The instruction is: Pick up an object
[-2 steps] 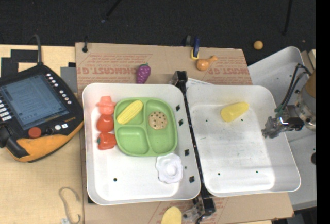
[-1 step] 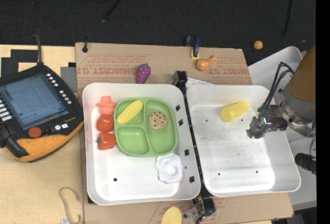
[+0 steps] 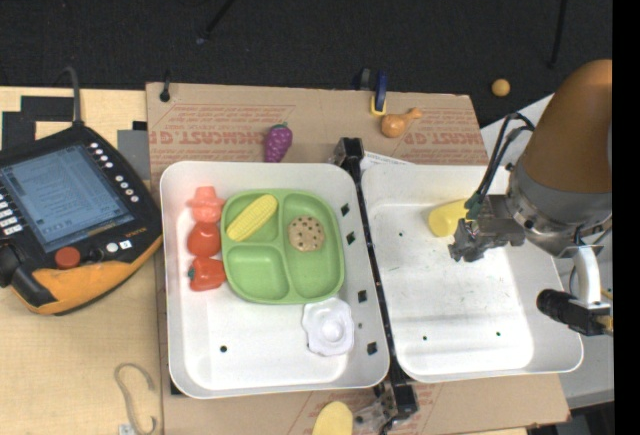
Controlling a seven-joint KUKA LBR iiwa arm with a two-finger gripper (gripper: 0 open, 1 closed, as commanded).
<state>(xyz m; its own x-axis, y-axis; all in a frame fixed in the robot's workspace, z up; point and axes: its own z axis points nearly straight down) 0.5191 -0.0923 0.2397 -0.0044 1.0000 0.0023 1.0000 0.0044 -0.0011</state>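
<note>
Gripper (image 3: 466, 245) is hovering low over the right bin (image 3: 500, 343), just right of the yellow piece (image 3: 447, 218) lying near the bin's upper left; can't tell its state from this angle, nothing visibly held. Looks like the approach step, grasp not yet made. Next move is calling for a small shift left onto the yellow piece, then descending and closing.

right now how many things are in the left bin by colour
Red: 3
Green: 1, tray
Yellow: 1, corn
Brown: 1, cookie
White: 1, cup
Total: 7
</note>
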